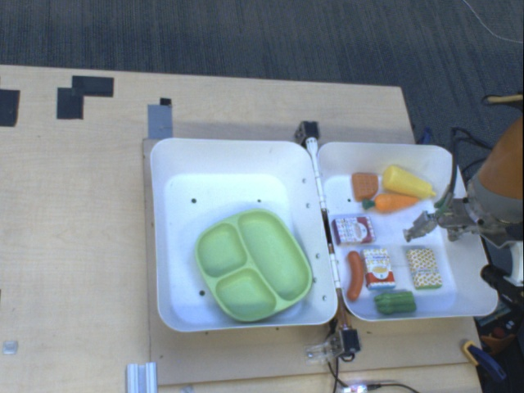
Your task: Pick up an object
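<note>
Claw (424,226) hovers over the right bin (467,301), fingers slightly spread, holding nothing; eight toy foods below, one green plate (252,265) left.

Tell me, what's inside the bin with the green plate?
Just the green plate, lying in the left bin. Its three compartments hold nothing. Whatever is under the plate is hidden.

toys (379,267) crowding right bin (467,301), little free floor

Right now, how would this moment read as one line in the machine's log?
stage: reaching in | pincer: over right bin, beside carrot, above patterned box | held: nothing seen | left bin: green tray
</note>
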`<state>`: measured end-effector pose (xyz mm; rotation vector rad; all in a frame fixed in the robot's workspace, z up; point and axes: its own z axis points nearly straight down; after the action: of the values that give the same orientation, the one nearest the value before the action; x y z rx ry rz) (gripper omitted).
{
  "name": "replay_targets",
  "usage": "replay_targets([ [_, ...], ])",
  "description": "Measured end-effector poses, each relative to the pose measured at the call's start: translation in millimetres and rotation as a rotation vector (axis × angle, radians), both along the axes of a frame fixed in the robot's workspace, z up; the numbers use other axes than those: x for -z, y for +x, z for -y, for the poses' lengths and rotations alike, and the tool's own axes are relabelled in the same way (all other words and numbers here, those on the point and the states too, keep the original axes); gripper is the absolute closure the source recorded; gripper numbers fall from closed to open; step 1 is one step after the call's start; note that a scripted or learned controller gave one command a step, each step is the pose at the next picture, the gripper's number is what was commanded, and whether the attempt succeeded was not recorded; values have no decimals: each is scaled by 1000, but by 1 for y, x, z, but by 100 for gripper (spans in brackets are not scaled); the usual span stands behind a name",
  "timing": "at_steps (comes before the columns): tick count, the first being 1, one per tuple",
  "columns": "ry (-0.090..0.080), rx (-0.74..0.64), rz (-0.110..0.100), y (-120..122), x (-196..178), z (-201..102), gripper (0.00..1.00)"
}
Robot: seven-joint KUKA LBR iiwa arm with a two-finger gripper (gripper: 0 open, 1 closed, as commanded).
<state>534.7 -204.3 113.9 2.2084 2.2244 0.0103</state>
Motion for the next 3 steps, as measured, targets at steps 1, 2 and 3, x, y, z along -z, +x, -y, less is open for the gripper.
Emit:
replay_targets([
  [1,-2,7,-1,-46,27,-44,0],
  [2,-4,6,5,-43,16,-44,100],
  [3,1,2,-5,40,-48,-111,100],
])
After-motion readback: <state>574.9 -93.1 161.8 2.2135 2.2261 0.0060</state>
